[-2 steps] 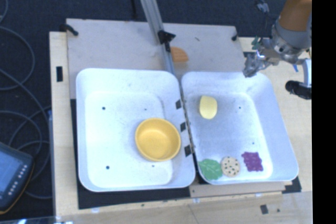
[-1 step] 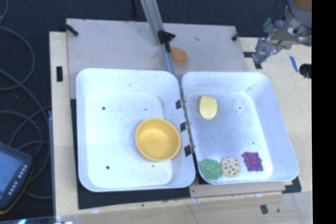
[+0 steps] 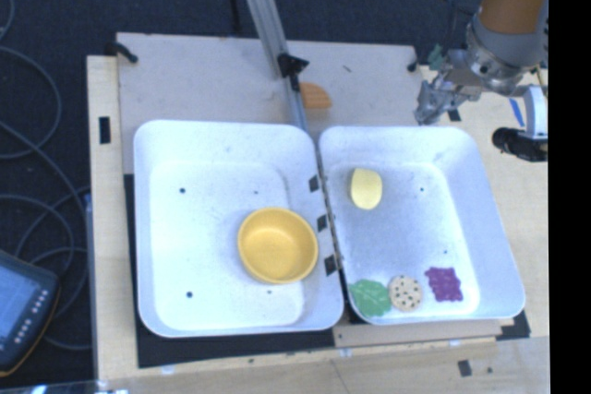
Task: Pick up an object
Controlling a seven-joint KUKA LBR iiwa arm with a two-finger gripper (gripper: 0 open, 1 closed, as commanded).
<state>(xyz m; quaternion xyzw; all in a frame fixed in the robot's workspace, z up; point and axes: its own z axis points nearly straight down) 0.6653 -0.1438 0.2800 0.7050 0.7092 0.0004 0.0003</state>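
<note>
From the camera view, two white bins sit side by side on the tabletop [image 3: 222,69]. The left bin [image 3: 185,152] holds a yellow bowl [image 3: 277,244] near the wall where the bins meet. The right bin [image 3: 462,198] holds a small yellow lemon-shaped thing [image 3: 366,188] just past that same wall, close to it. Farther from the lemon, along the near edge of the right bin, three small toys lie in a row: a green one [image 3: 371,296], a cookie [image 3: 404,292] and a purple one [image 3: 444,283].

The end effector [image 3: 436,101] hangs over the far edge of the right bin, well apart from the lemon. It holds nothing, and I cannot tell if it is open or closed.

The lemon looks light and smooth, so it may slip or roll. Grabbing it across its narrow middle seems best. The flat toys look harder to pinch.
</note>
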